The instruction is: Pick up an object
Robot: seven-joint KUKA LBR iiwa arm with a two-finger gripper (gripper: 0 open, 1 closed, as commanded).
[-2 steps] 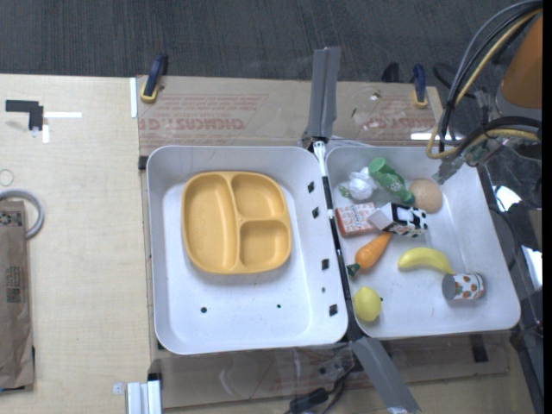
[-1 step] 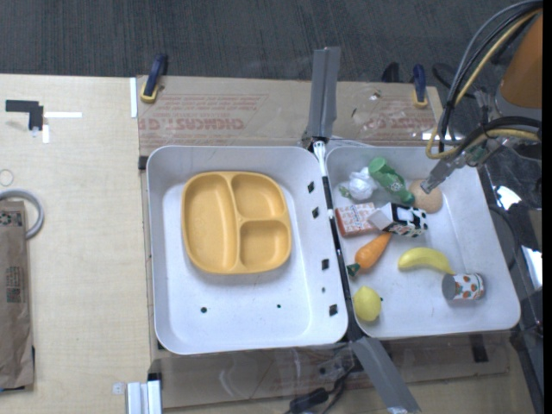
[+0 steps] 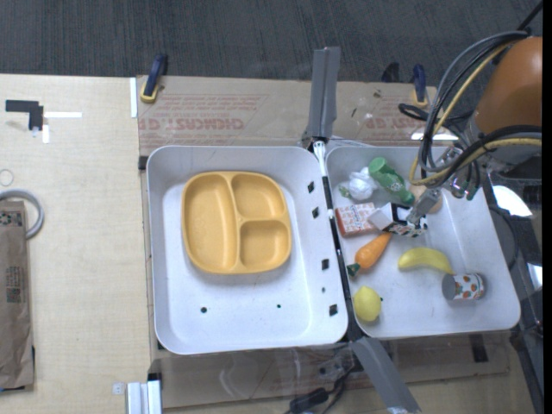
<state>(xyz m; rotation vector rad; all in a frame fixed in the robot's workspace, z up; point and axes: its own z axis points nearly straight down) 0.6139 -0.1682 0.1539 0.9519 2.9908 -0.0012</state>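
Two white bins sit side by side on the counter (image 3: 69, 145). The left bin (image 3: 172, 317) carries a yellow three-part plate (image 3: 235, 222), lying flat toward its upper left. The right bin (image 3: 496, 313) carries the small stuff. A green bottle (image 3: 385, 178) lies near the top, with a crumpled white wad (image 3: 360, 185) just beside it on the left. Below those is a red and white packet (image 3: 354, 220). An orange carrot (image 3: 373, 252) lies tilted under the packet, and a banana (image 3: 424, 260) is just to its right. A lemon (image 3: 367, 304) sits at the bottom left corner area, and a small can (image 3: 464, 286) with red spots lies on its side toward the lower right.

The arm comes in from the right, cables looping over it, and its hand (image 3: 412, 222) is down in the right bin, between the packet and the banana, just above the carrot's thick end. I cannot tell from here how the hand is set or whether anything is in it.
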